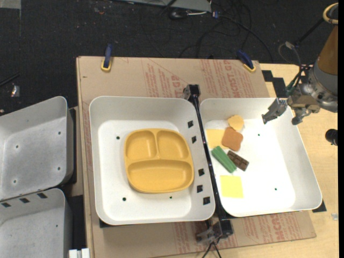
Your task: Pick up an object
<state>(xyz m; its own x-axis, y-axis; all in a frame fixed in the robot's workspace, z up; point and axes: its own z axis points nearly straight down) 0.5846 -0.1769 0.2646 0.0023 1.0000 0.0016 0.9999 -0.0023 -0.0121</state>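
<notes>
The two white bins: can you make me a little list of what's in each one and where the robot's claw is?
left bin: yellow divided plate
right bin: green block, brown bar, orange-brown piece, small orange piece, yellow square, pale yellow square
pile: items cluster at the right bin's left side
gripper: above the right bin's far edge, open, holding nothing

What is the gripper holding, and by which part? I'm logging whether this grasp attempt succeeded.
Nothing: the gripper hangs open above the right bin's far edge, with no object between its fingers.
</notes>
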